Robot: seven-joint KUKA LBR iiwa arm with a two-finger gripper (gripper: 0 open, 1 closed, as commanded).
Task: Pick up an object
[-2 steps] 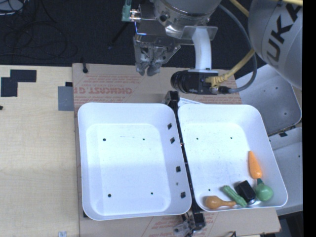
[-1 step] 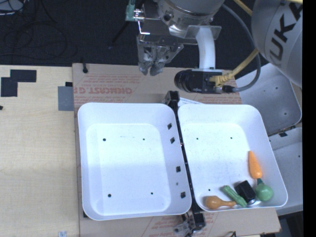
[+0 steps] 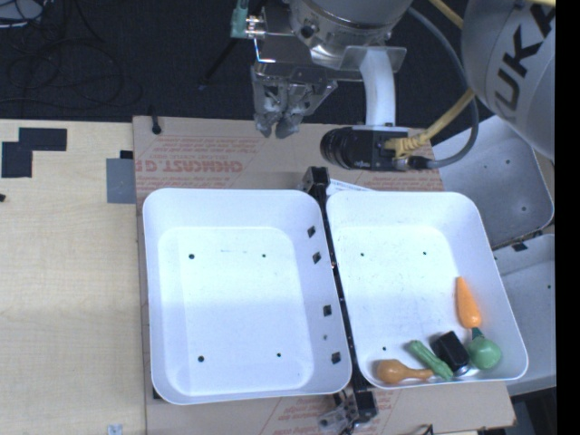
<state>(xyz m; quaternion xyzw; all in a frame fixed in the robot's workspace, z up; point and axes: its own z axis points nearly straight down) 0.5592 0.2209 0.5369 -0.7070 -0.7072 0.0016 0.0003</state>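
In the right bin's (image 3: 399, 208) near corner lies the orange carrot (image 3: 468, 304), well apart from the raised gripper (image 3: 283, 125), state unclear

My arm (image 3: 507, 53) is cut off by the top and right edges; my gripper (image 3: 281, 120) is blurred, its grip unreadable.

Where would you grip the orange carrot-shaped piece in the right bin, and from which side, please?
Grip the orange piece across its thicker middle, coming straight down from above. It lies flat, its long axis running roughly along the right bin's wall, apart from the cluster below it. That wall looks close, so I would keep the gripper nearly vertical.
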